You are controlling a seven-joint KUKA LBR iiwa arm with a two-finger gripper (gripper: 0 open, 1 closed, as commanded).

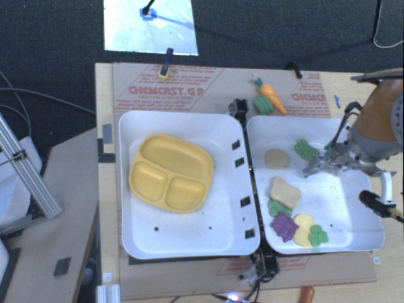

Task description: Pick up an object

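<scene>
Grey arm with an orange band, ending in a slim metallic hand.

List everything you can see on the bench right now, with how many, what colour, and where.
Bins: two, white, side by side.
Divided tray: one, yellow, left bin.
Round cookie: one, tan, right bin.
Leafy toy: one, green, right bin, by the gripper.
Bread slice: one, cream, right bin.
Grapes: one bunch, purple, right bin's front.
Carrot: one, orange, behind the bins.
Arm: one, grey and orange, right.
Gripper: one, over the right bin.
</scene>
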